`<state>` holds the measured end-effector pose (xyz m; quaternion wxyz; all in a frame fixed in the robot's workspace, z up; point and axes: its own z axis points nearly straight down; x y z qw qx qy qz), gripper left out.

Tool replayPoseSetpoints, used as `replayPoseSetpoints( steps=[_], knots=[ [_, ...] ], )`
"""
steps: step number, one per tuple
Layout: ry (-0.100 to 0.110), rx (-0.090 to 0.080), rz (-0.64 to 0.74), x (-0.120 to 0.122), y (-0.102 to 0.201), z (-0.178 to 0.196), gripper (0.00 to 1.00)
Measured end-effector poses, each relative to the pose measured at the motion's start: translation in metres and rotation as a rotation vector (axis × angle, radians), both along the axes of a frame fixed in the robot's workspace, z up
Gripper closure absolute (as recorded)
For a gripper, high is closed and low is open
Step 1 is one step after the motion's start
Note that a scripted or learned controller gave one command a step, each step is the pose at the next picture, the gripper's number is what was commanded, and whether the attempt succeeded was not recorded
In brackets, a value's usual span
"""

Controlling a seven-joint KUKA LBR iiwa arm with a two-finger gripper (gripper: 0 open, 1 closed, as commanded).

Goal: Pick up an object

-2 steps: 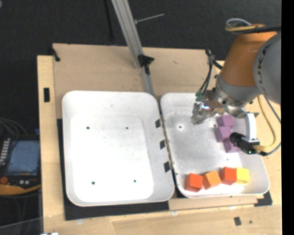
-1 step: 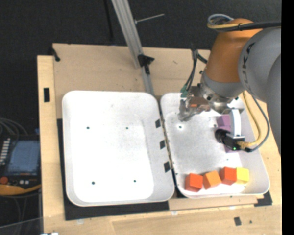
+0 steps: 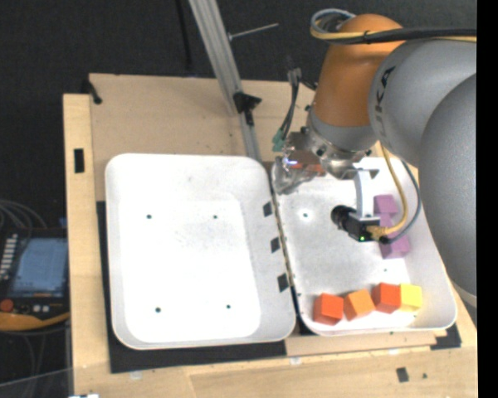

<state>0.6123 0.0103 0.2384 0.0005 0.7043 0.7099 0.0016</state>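
End effector (image 3: 292, 171), camera view: it hangs low over the far left corner of the right-hand bin (image 3: 315, 255), close to the rim next to the left-hand bin (image 3: 191, 247). Both bins stand side by side on the table (image 3: 166, 114). The arm (image 3: 436, 106) reaches in from the right, its orange band (image 3: 353, 65) above the wrist, which hides much of the tool. Whether the end effector is spread or pressed together cannot be told, and nothing is seen pinched in it.

Candidate objects, all in the right-hand bin:
- **Row along the near rim:** from left to right, an orange block (image 3: 328, 308), a lighter orange block (image 3: 359, 303), a red block (image 3: 388, 297) and a yellow block (image 3: 411, 295), each touching or nearly touching its neighbour.
- **Near the right wall:** an upper purple block (image 3: 386, 206) and a lower purple block (image 3: 397, 247), both partly masked by the robot.

Bare bin floor lies beneath the end effector, well apart from every block.

Judged step: approach, before any grasp, with the task barely begun. The next move calls for travel toward the near rim or the right wall, alignment over a single block, and a descent clear of its neighbours. The packed row leaves little room beside its inner blocks, so an end block looks the easier target.
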Motion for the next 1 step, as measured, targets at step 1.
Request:
replayPoseSetpoints(
  steps=[1],
  knots=[
    [0.001, 0.000, 0.000, 0.0004, 0.0506, 0.0074, 1.00]
  ],
)
